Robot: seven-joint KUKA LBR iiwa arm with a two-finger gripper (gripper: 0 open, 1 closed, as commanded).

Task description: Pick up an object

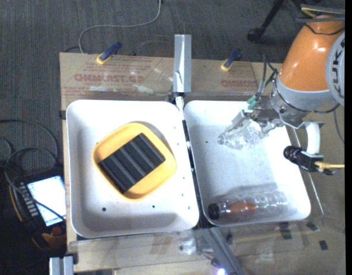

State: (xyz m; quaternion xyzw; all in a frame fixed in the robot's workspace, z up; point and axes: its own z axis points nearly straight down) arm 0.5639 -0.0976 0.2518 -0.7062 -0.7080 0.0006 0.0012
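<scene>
A: Looking at the gripper point(257, 117), hanging over the far right part of the right bin point(221, 176), right at the crumpled clear plastic point(240, 135).

B: Touching it, or just above?

A: Overlapping it from this angle; not managing to separate the two. Not managing to read the jaws either: wide, narrow or closed on something, impossible to tell here.

B: Treating the plastic as the target, then?

A: Judging so, being the nearest thing. Also seeing a clear bottle point(247, 205) lying on its side along the near wall of the same bin, well apart from the gripper, and a yellow tray point(147, 189) with a black ridged insert point(133, 162) sitting in the left bin point(84, 125).

B: Doing this step well, meaning what?

A: Probably centring over the thickest bunch of the plastic, not its thin trailing edge toward the bin's middle. Going low enough to get material on both sides before closing. Expecting it to be light and springy, so likely crumpling or slipping out under a shallow pinch.

B: Anything risky?

A: Possibly pressing too hard onto the bin floor, or pushing the plastic aside. Lifting straight up and checking for plastic actually hanging from the gripper before counting it as picked.
</scene>
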